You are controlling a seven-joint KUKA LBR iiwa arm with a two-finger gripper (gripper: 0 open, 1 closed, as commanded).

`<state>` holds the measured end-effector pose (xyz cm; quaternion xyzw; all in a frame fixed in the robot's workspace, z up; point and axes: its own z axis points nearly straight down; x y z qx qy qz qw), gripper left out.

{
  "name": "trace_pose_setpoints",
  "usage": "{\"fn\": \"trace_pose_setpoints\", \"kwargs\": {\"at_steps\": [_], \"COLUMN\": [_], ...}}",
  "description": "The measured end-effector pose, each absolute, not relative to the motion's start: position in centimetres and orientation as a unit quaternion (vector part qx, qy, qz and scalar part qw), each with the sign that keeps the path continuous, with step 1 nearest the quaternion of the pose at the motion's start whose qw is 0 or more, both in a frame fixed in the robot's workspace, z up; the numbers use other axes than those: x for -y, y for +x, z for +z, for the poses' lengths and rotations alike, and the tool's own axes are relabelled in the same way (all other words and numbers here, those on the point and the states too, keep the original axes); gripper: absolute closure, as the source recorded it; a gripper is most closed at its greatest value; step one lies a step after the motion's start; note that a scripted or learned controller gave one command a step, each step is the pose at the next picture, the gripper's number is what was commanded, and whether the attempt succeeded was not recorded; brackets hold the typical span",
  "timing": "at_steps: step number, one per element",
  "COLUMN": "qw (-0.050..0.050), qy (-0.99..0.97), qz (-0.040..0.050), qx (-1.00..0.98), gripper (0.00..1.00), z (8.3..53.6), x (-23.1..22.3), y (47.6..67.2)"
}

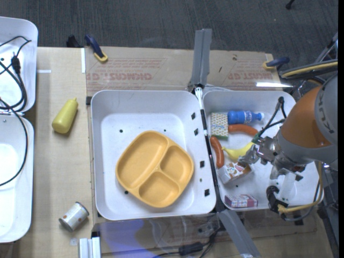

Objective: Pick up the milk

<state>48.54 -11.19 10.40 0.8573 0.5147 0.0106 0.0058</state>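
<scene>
White plastic, two shallow bins side by side on the bench. Left bin (102, 144): one yellow divided tray (155, 168) with three compartments, lying flat near the middle. Right bin (258, 95): a blue-capped bottle (244, 116) lying on its side near the far wall; a patterned packet (219, 124) just left of it; an orange sausage-like piece (243, 128) below the bottle; a red-orange sausage (216, 150) along the left wall; a banana (239, 152) beside it; the milk (235, 172), a small carton tilted on its side, just below the banana near the middle of the bin; a small red-and-white box (241, 200) near the front wall. Gripper (257, 150): reaching in from the right, low over the bin, close beside the banana and the upper right of the milk; whether its jaws are released or clenched cannot be told from where I stand. On the bench left of the bins: a yellow squeeze bottle (65, 116) lying down, and a small tin can (73, 215) on its side near the front.
</scene>
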Motion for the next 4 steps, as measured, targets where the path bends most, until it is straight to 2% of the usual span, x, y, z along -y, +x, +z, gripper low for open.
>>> {"fn": "trace_pose_setpoints", "kwargs": {"at_steps": [1,2,3,4], "qw": [0.011,0.004,0.005,0.0], "qy": [0.899,0.917,0.968,0.953], "qz": [0.0117,0.0078,0.0076,-0.0032], "qx": [-0.437,-0.398,-0.251,-0.304], "gripper": [0.0,0.0,0.0,0.0], "z": [10.4,10.1,9.9,8.9], "x": [11.6,12.5,11.2,9.8], "y": [48.6,50.2,51.6,58.8]}}
